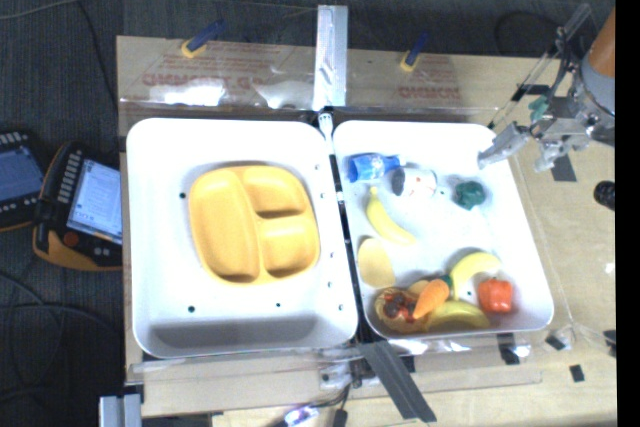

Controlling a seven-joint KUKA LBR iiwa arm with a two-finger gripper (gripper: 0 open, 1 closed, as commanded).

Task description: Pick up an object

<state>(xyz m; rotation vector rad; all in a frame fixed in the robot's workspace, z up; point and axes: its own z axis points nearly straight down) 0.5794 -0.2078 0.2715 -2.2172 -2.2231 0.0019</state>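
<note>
My gripper (526, 159) hangs over the right rim of the right bin (535, 260), near its far right corner. Its fingers are spread open and nothing sits between them. Below and to its left in that bin lie a small green object (469, 194), a white and grey object (414, 182) and a blue object (369, 167). A pale banana (386, 220) lies mid-bin. At the front are a yellow disc (376, 263), a carrot (431, 295), a yellow-green fruit (474, 267), a red fruit (496, 294) and a second banana (456, 316).
The left bin (160, 315) holds a yellow divided tray (255, 220). A metal post (331, 55) stands behind the divider between the bins. A handheld controller (80, 210) lies on the floor at the left. Clips and cables sit on the bench right of the bins.
</note>
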